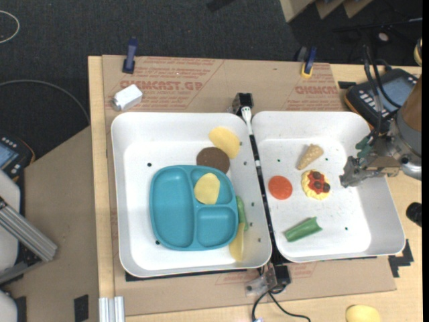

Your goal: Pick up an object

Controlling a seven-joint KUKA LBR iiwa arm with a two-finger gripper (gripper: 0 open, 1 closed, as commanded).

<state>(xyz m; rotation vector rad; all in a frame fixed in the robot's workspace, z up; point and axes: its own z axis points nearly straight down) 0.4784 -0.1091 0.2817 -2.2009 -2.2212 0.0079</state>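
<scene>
— Four small items are seen in the right bin [375, 243]: a tan cone-shaped piece [309, 156], an orange-red disc [281, 187], a yellow round piece topped with red and dark bits [316, 184], and a green pepper-like piece [302, 229].

— How are they laid out?

— The cone is placed toward the far side, the disc and the topped piece are set just beside each other near the middle, and the green piece is found nearer the front edge, apart from the rest.

— And the gripper?

— The gripper [350, 173] is seen low over the right bin's right part, near the topped piece but not touching it. Nothing is seen between its fingers; whether the jaws are apart or together cannot be told.

— What about the arm?

— It is brought in from the right edge, with the wrist bent toward the bin.

— What is held in the left bin [127, 180]?

— A teal divided tray [177, 210] with a pale yellow piece [207, 188] on it; a brown disc [213, 158] and a yellow rounded piece [224, 139] are seen just beyond the tray.
</scene>
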